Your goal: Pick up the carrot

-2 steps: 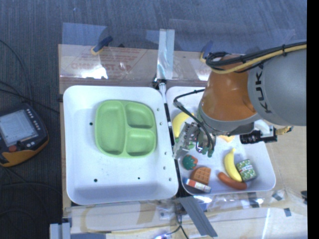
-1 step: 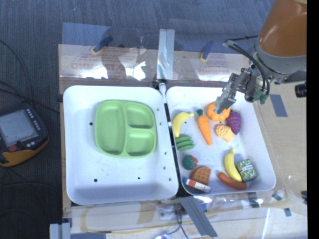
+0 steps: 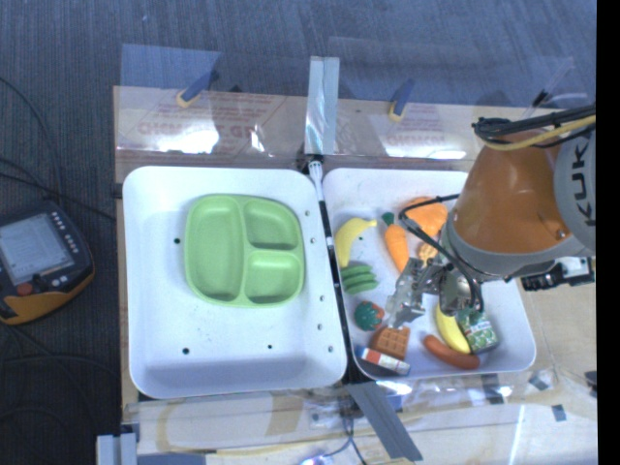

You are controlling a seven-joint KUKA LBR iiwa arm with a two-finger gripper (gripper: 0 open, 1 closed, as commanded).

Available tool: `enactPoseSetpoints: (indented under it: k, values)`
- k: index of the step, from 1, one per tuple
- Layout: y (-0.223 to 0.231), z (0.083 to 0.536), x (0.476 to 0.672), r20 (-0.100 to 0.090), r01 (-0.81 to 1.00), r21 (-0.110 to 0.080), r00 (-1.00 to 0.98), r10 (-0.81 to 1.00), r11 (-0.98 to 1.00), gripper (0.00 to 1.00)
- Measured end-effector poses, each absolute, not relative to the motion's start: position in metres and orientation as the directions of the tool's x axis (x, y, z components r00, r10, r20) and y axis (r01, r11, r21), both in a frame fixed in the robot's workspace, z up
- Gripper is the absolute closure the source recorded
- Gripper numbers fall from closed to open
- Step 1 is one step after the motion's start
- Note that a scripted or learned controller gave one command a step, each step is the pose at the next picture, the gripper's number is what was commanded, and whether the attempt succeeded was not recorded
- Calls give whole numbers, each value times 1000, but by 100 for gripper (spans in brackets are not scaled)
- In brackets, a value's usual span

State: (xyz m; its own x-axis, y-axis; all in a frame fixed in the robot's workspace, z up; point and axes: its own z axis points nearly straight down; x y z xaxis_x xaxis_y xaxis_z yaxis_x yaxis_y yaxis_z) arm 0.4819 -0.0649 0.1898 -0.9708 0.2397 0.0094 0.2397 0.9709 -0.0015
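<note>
The carrot (image 3: 396, 246) is an orange toy lying lengthwise in the upper middle of the right bin (image 3: 504, 364), its green top pointing to the back. My gripper (image 3: 411, 296) hangs just in front of the carrot's lower tip, above the bin floor. It looks open, with nothing between its fingers. The arm's orange band (image 3: 509, 201) covers the bin's right back part.
Around the gripper lie a yellow banana (image 3: 353, 236), a green pod (image 3: 358, 278), a red and green berry (image 3: 368, 315), a waffle (image 3: 389, 341), a sausage (image 3: 450, 353) and a second banana (image 3: 448, 328). The left bin (image 3: 155, 356) holds a green divided plate (image 3: 244, 249).
</note>
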Motion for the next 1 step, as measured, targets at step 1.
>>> enactPoseSetpoints:
  k: [1]
  values:
    - [-36,297,486,-10,96,0,-995,96,995,100]
